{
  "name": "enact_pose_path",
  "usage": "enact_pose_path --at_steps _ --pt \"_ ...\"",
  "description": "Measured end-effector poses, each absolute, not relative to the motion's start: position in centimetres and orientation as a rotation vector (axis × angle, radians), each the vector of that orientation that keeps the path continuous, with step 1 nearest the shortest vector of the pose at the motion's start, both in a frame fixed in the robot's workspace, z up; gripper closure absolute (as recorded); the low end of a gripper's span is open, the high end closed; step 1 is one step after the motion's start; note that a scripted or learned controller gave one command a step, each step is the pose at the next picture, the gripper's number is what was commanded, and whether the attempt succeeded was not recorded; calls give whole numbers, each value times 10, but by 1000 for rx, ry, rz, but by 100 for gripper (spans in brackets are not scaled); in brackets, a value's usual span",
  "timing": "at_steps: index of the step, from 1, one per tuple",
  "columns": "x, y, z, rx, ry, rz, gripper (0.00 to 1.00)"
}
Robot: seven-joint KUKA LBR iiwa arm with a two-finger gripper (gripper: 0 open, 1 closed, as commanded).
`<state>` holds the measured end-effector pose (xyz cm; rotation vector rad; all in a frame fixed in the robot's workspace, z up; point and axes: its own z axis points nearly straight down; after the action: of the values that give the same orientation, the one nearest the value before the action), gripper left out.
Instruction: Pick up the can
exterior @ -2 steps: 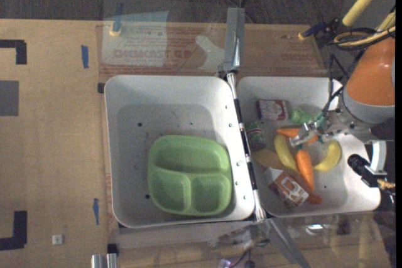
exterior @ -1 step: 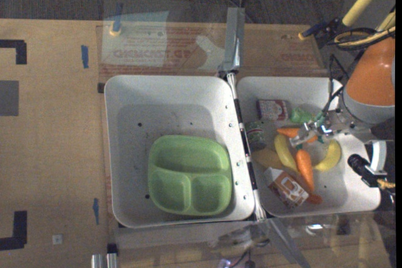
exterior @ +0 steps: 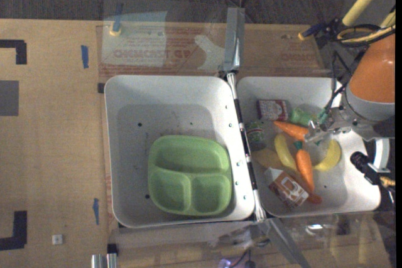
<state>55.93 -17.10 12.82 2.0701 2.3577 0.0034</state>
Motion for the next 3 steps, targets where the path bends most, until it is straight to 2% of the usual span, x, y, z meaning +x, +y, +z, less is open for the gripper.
enact_pose_path --at_steps 1,2,3 --pt "600 -208 190 2161 2276 1 100" --pt "606 -187 156 1982 2438 0 100" --pt "585 -149 218 1996 2422 2 100"
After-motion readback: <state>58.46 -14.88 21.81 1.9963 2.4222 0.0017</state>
